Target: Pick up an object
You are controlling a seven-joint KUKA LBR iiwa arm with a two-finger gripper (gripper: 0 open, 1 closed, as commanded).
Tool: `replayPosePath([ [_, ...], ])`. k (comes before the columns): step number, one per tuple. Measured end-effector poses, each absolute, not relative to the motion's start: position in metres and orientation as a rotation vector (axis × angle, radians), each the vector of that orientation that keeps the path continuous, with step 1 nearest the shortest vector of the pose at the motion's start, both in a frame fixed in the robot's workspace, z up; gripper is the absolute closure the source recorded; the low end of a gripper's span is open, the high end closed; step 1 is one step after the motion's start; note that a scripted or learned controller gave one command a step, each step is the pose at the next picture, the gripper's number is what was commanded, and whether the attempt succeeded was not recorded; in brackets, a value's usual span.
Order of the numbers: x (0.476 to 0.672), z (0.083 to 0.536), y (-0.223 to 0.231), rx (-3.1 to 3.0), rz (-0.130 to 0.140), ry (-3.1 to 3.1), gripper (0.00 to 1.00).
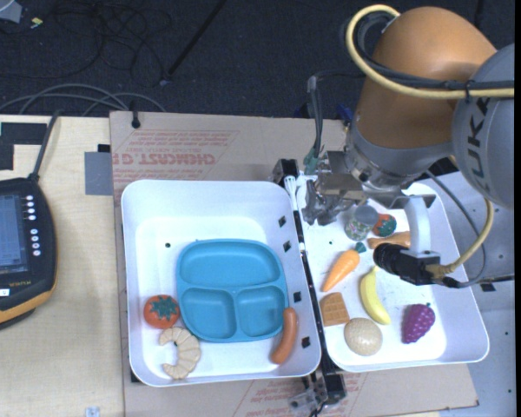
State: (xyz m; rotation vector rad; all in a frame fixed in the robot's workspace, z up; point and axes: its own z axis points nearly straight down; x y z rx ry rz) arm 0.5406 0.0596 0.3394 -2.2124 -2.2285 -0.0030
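Observation:
My gripper (pixel 319 208) hangs over the far left corner of the right bin (pixel 469 341), close to the wall between the two bins. Nothing shows between it and the bin floor. Just right of it lie a small greyish round piece (pixel 359 226) and a red and teal ball (pixel 384 225). A carrot (pixel 340 270) lies below the gripper, pointing toward the near left. Nearer the front sit a yellow banana (pixel 372 298), a brown cracker (pixel 334 308), a pale egg (pixel 363 336) and purple grapes (pixel 418 321).
The left bin (pixel 148 207) holds a blue divided plate (pixel 230 287), a tomato (pixel 161 311), a croissant (pixel 181 351) and a sausage (pixel 285 336). A teach pendant (pixel 13 250) lies on the bench at the far left. The arm's bulk covers the right bin's far side.

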Motion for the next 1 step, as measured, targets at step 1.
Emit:
replayPosePath([
  [1,0.4733,0.3851,0.0232,-2.225,0.000,-2.217,1.00],
])
